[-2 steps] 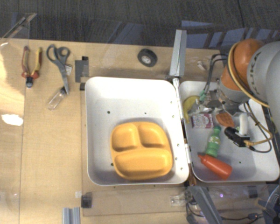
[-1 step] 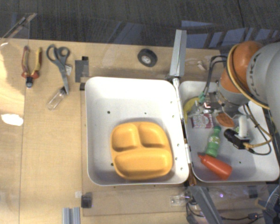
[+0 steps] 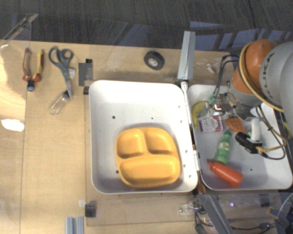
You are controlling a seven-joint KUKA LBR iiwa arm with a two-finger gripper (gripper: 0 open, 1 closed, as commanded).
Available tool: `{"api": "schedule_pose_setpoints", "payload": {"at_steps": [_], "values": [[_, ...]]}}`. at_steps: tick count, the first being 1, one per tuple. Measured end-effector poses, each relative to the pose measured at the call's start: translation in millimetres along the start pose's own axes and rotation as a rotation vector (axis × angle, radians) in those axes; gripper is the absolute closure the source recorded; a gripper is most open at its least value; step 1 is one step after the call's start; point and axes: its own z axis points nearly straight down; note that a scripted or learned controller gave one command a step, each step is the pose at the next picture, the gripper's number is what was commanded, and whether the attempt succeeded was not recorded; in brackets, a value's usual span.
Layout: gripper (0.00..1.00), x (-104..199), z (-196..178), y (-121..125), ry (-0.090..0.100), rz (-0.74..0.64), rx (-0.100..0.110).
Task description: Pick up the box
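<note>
Cardboard, thin, printed pink and white: the box (image 3: pixel 211 123), a small carton, lies flat near the top-left corner of the right bin (image 3: pixel 283 179), close to its left wall. Judged light, with stiff edges but faces that would dent under a hard squeeze; its glossy print may slip a little. Best hold: across the two short sides, from above, with light pressure.

Neighbours in the same bin: a yellow item (image 3: pixel 199 109) touching the box at its upper left; a green bottle (image 3: pixel 223 148) just below it, toward the middle; a red-orange bottle (image 3: pixel 226 173) near the bottom edge; a small orange piece (image 3: pixel 235 125) just to the right of the box.

Gripper (image 3: pixel 219 107): sits over the top-left part of the right bin, just above the box; whether its claw is spread or closed cannot be told, being masked by cables and wrist.

Left bin (image 3: pixel 102 130): holds a yellow divided tray (image 3: pixel 147 156) toward its bottom edge.
</note>
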Motion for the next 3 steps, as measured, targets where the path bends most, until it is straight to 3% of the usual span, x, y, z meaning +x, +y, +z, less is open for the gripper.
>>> {"api": "schedule_pose_setpoints", "payload": {"at_steps": [1,2,3], "values": [[1.0,34.0,-81.5,-13.6,-0.01,0.259,0.021],[0.0,50.2,-78.1,-13.0,0.009,0.241,0.031],[0.0,32.4,-29.7,-31.8,0.011,0.197,0.03]]}}
